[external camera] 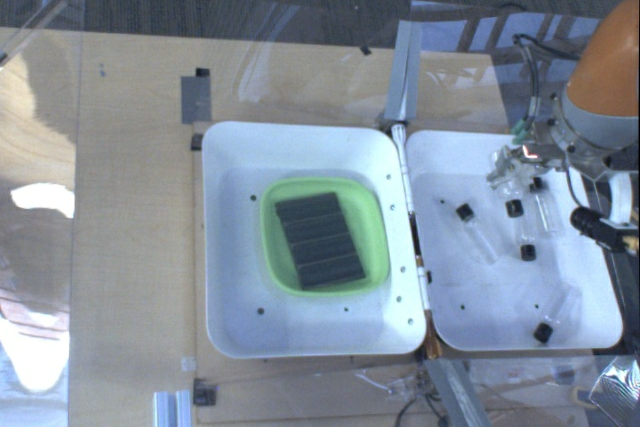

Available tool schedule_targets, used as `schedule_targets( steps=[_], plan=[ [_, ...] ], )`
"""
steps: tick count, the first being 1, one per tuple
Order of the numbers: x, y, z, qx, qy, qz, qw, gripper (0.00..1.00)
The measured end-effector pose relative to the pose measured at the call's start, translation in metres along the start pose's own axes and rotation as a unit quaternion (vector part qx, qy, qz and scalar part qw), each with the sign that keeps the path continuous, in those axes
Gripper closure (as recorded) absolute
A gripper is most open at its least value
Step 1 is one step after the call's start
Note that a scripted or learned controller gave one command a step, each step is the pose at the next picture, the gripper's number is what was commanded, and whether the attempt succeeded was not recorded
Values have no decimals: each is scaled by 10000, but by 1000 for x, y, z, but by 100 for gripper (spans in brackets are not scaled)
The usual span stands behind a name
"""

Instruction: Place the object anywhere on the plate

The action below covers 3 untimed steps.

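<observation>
**Plate waiting, small pieces not yet moved**

The wooden worktop [120, 215] carries two white bins side by side. The left bin [230, 315] holds a green plate [272, 255] with a dark ribbed block [320, 240] lying on it. The right bin [590, 315] holds several clear tubes with black caps [465, 212], scattered well apart; which one is meant cannot be told. The arm [610, 65] hangs over the right bin's far corner, its claw [520, 160] near the tubes, and whether the claw is apart or together cannot be told. Nothing is seen between its tips. Judging by this, the pick-up and the carry to the plate both remain.
</observation>
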<state>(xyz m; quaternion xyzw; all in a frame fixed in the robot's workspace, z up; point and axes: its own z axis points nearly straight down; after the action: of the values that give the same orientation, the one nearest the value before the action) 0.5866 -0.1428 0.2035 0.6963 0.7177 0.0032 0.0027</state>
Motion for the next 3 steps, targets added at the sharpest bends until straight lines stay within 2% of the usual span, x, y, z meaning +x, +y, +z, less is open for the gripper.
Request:
schedule_targets(
  steps=[1, 2, 3],
  plan=[
    [0, 0, 0, 0, -1, -1, 10000, 0],
    [-43, -57, -68, 20, -11, -402, 9992, 0],
    [-61, -94, -144, -12, -30, -948, 9955, 0]
  ],
)
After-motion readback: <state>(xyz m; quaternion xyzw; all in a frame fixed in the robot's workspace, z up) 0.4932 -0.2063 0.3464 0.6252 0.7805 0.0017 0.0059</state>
